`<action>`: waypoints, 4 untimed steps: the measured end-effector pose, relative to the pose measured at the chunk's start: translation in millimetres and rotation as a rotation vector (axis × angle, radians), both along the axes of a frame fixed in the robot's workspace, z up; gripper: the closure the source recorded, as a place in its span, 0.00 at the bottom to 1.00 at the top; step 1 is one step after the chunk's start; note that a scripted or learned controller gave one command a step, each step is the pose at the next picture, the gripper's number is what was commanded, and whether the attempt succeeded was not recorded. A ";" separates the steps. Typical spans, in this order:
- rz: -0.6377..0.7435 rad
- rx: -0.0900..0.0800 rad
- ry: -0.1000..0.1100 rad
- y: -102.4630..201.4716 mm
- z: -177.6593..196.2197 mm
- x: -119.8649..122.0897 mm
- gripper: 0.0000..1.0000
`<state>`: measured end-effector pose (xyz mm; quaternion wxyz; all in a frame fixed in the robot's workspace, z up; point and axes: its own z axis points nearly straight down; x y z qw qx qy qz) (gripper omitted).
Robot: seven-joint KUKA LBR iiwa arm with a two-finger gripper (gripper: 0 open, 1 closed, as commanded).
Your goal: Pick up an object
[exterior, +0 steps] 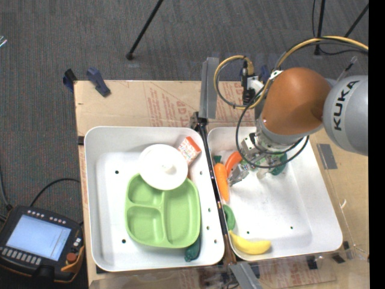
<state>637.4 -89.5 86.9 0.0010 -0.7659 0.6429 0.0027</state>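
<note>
My gripper [245,166] hangs low over the left part of the right bin [301,221], under the arm's orange band. Just left of it lie an orange carrot [221,181] along the bin's left wall and a second small orange piece [233,159] that touches the gripper's tip. A teal object [278,170] peeks out on the gripper's right side. A green item [229,216] and a yellow banana [251,244] lie nearer the front of this bin.
The left bin [99,221] holds a green divided plate [162,212], a white round dish [163,167], an orange-and-white carton [189,149] and a dark green item [192,253] at the front. A teach pendant [39,238] lies at the lower left.
</note>
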 end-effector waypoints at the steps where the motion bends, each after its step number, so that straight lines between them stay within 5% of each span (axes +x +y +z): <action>1: 0.047 -0.001 0.001 1.9 -0.1 -3.6 0.00; 2: 0.373 0.001 -0.003 -88.9 -0.1 -22.4 0.00; 4: 0.424 0.003 0.000 15.7 -1.0 -75.3 0.00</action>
